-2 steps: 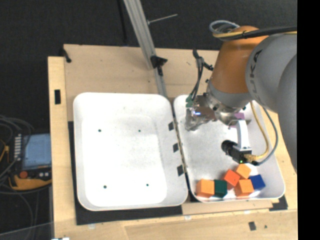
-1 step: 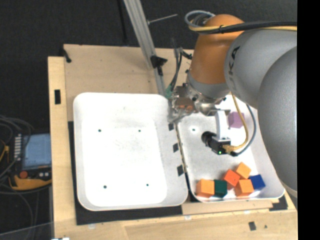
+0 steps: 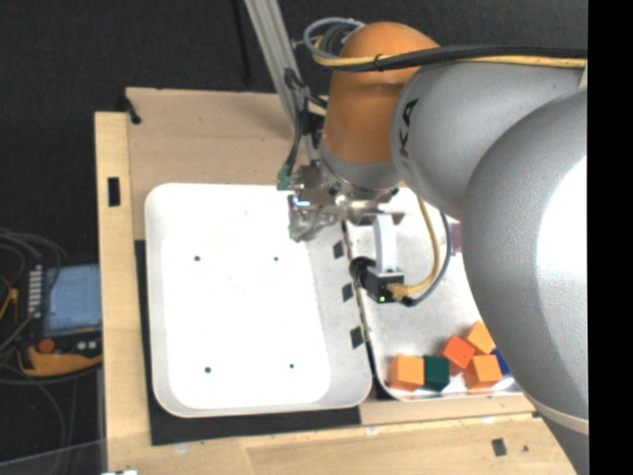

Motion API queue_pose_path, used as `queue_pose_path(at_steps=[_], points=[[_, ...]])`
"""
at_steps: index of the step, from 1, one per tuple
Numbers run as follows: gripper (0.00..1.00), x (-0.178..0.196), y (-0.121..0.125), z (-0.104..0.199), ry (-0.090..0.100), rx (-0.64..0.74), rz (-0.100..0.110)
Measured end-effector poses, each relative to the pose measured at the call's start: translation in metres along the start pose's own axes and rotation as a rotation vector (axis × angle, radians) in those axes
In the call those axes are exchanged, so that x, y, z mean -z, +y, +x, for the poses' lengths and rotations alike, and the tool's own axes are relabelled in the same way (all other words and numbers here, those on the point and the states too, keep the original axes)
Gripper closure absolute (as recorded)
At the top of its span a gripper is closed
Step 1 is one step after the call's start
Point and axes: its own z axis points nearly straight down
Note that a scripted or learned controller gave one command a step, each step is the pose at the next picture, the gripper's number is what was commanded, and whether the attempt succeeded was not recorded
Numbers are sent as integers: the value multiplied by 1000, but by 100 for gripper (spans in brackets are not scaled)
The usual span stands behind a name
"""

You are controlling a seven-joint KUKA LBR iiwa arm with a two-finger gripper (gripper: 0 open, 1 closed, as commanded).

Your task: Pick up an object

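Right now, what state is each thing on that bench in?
Left bin: flat on the bench, bare white floor.
Right bin: mostly hidden under the arm, blocks in its near corner.
Orange blocks: lying bunched together in the right bin.
Green block: resting among the orange ones.
Arm: reaching in over the bins' shared edge.

Left of and below the gripper (image 3: 315, 216), the left bin (image 3: 242, 305) lies wide open. To its right, orange blocks (image 3: 465, 356) and a green block (image 3: 436, 372) crowd the right bin's corner.
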Motion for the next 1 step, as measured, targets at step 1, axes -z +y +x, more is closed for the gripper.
queue_pose_path(at_steps=[1], points=[[0,0,0,-6,-5,-5,1]])
